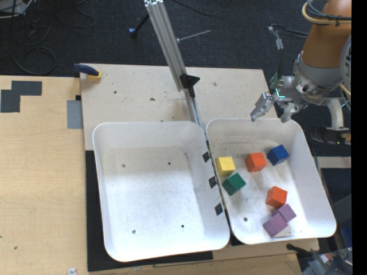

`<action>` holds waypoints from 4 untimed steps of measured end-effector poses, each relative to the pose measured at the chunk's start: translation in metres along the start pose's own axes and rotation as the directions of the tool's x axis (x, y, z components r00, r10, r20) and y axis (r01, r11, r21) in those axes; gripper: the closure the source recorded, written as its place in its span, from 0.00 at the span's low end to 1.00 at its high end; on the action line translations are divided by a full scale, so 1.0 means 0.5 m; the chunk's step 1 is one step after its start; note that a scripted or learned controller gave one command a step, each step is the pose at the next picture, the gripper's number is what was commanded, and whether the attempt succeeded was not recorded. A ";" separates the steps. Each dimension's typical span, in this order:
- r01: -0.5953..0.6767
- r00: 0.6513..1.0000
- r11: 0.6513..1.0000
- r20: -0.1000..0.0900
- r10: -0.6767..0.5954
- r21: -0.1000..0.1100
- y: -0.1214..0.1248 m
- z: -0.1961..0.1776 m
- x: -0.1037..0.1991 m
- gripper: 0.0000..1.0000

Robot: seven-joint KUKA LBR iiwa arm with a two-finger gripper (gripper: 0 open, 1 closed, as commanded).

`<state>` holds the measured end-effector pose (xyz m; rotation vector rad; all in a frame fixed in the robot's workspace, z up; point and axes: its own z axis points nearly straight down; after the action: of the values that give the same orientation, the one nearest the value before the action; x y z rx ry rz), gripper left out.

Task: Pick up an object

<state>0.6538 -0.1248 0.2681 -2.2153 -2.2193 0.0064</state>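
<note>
Operator: Grey gripper (273, 110) status?

Manual: Fingers spread apart, nothing between them; you see it poised above the right bin's (314, 159) far rim, clear for descent. Blue cube (277, 154) lies nearest, beside the orange cube (256, 161).

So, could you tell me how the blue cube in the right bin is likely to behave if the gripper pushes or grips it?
The blue cube looks rigid with flat faces, so it should probably slide rather than roll. It sits apart from the orange cube, so fingers could likely close around it. It seems small and light, so a nudge might shift it.
</note>
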 end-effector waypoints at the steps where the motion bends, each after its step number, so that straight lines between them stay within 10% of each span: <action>1: 0.002 1.000 1.000 0.001 -0.002 -0.004 0.001 -0.005 0.001 0.00; 4: -0.003 1.000 1.000 0.000 0.003 0.000 -0.013 0.300 0.002 0.00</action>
<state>0.6464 -0.1238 0.1184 -2.2186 -2.2158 0.0074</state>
